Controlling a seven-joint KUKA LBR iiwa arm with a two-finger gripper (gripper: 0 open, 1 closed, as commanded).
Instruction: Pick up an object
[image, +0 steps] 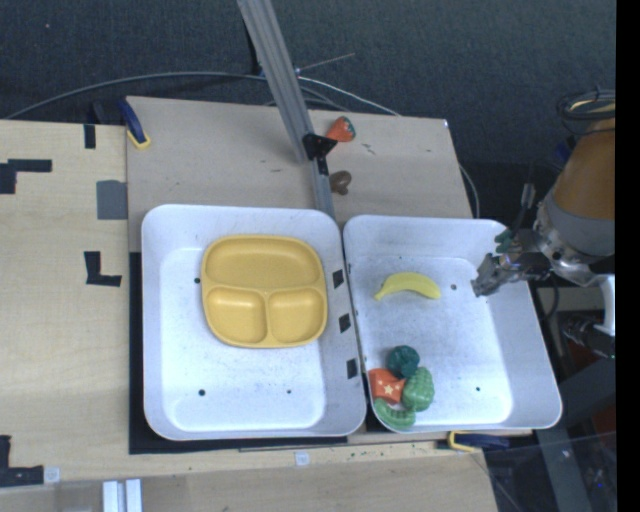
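A yellow banana (408, 287) lies in the upper middle of the right bin (500, 350). At that bin's near left corner sits a cluster of small toys: a dark teal piece (404, 359), an orange-red piece (385, 384) and a green piece (414, 392). My gripper (488, 277) hangs over the right bin's upper right part, to the right of the banana and apart from it, with nothing visibly between its dark fingers. The arm's orange band (590, 180) shows at the right edge.
The left bin (170, 330) holds a yellow three-compartment plate (265, 290). A slanted grey metal pole (290, 90) stands behind the bins, with an orange clip (341, 128) beside it. Cables run along the bench's back edge.
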